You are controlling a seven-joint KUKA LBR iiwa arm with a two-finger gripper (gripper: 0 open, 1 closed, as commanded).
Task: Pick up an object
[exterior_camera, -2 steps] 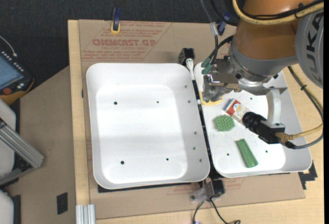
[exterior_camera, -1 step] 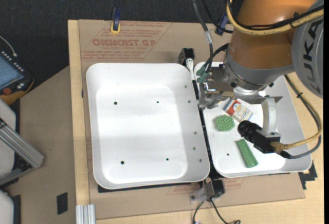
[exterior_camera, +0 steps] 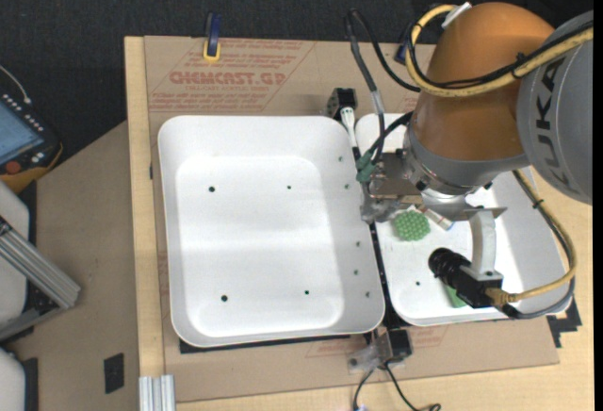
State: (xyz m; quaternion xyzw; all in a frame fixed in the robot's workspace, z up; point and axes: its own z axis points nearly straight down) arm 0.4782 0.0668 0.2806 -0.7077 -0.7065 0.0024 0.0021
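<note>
One target: green ball (exterior_camera: 411,227), right bin (exterior_camera: 528,239).
Fingers (exterior_camera: 443,222): hidden under wrist; opening and hold cannot be told.
Ball from fingers: just beside, toward left bin (exterior_camera: 188,239); round, no long axis.

Much of the right bin (exterior_camera: 528,239) is covered by the arm (exterior_camera: 480,89). The green object (exterior_camera: 411,227) is partly hidden under the wrist, and the arm is cut off at the right edge.
</note>
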